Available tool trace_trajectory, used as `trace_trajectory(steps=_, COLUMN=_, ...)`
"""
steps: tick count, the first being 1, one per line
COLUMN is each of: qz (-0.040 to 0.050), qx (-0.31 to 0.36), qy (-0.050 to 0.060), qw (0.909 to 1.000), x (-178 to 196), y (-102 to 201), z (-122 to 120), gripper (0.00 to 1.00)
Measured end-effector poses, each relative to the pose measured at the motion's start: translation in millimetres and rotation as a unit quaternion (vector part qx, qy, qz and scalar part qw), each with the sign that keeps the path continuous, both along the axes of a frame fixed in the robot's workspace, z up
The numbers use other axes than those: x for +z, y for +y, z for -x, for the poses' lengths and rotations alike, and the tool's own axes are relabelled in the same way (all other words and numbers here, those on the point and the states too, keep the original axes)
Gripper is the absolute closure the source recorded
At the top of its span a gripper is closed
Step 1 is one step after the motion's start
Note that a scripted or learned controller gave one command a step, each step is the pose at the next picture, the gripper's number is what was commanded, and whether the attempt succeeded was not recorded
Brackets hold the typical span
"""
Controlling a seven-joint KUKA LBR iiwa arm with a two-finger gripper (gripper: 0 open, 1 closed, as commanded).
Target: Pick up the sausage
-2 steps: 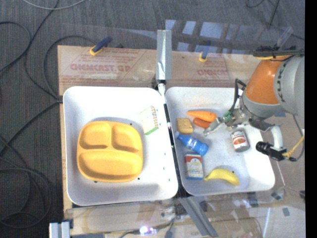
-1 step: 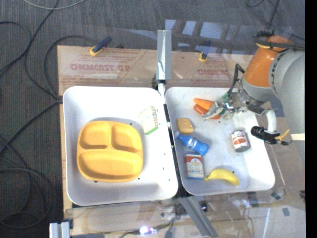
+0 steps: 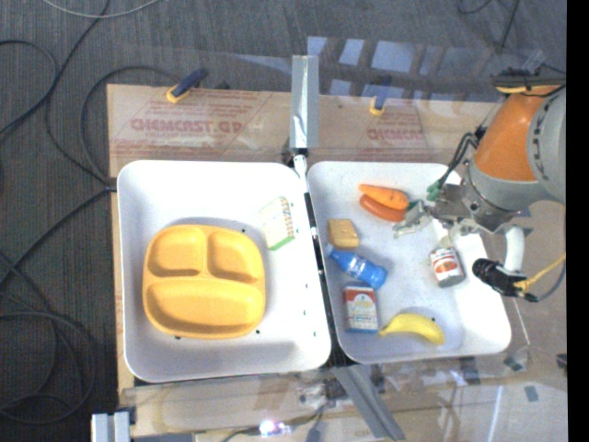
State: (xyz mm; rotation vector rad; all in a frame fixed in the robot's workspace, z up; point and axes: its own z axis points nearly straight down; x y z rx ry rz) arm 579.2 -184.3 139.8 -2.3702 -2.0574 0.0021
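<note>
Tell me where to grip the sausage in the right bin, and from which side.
Probably mid-length on the sausage, from straight above, closing across its narrow width. It lies flat, running left to right. The carrot lies close along its far side, so clearance there looks tight.

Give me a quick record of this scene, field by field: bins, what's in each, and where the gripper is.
left bin: yellow divided tray, small white card
right bin: carrot, orange sausage, tan block, blue bottle, red carton, banana, small can
gripper: over right bin, beside the carrot and sausage
held: nothing seen between the fingers
</note>
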Motion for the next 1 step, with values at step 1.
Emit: trace_trajectory(steps=1, qz=0.0031, qx=-0.008, qy=-0.006, qw=0.9999, x=-51.3, y=31.0, z=-14.1, gripper=0.0)
